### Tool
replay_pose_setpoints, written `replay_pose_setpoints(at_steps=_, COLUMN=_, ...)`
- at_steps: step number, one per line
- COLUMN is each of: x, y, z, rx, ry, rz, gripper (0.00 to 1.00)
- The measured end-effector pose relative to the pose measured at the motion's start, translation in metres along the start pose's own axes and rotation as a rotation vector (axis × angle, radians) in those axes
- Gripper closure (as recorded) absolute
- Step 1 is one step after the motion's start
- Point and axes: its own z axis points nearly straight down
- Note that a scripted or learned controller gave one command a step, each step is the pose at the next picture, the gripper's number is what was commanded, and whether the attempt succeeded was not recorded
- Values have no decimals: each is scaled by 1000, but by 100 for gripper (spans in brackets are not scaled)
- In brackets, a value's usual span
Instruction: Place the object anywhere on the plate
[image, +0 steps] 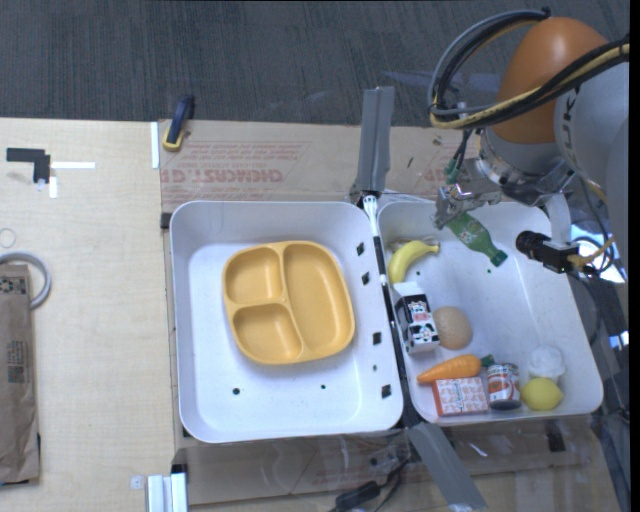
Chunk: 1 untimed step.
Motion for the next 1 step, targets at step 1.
replay_pose_setpoints(at_steps=1, x=82, y=-55, z=0, rx=1, ry=2, rz=-4, gripper=100)
